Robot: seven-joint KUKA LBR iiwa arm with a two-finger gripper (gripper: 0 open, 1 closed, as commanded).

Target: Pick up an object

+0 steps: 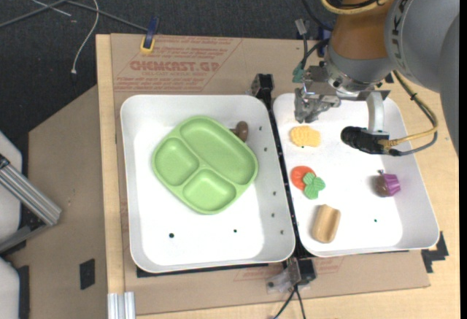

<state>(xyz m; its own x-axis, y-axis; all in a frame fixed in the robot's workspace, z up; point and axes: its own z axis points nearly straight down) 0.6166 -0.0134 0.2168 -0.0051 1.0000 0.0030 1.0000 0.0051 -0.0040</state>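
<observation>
Gripper (310, 110) is hung just above the corn (305, 136) in the right bin (416, 226), likely lined up for a grab; nothing is held, finger state can't be told

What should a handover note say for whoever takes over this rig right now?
Gripper: low over the back of the right bin, just above the yellow corn; nothing visible between its fingers.
Right bin: yellow corn near the back, tomato in the middle by the divider, bread roll at the front, purple toy toward the right side.
Left bin: green divided plate with a small brown piece at its back edge.
Done: nothing lifted.
Left: close on one object, likely the corn, and raise it.
</observation>
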